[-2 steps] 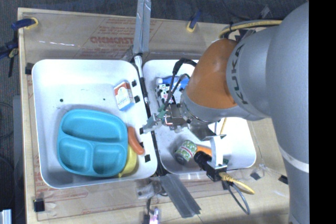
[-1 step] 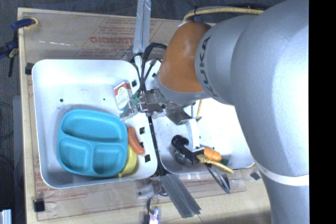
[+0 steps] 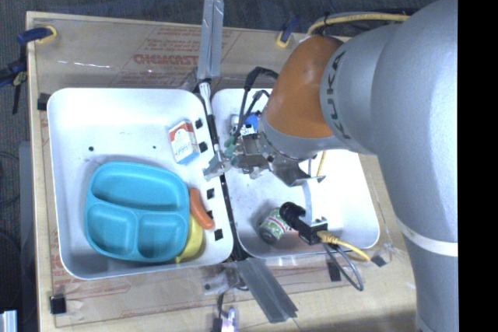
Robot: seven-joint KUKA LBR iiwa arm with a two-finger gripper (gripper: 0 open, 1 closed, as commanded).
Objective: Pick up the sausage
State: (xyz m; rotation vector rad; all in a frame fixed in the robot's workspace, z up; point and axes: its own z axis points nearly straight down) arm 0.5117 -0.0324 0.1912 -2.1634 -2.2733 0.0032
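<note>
The sausage (image 3: 200, 207) is a small orange piece in the left bin (image 3: 70, 120). It lies against that bin's right wall, beside the right edge of a blue divided tray (image 3: 138, 211). My gripper (image 3: 230, 155) hangs over the divider between the two bins, a little above and to the right of the sausage, and apart from it. The wrist and the orange band hide much of the gripper from above.
A small red, white and blue carton (image 3: 182, 141) lies in the left bin above the tray. A yellow object (image 3: 192, 242) pokes out under the tray's lower right corner. A green and white can (image 3: 273, 228) lies on its side in the right bin (image 3: 359, 183).
</note>
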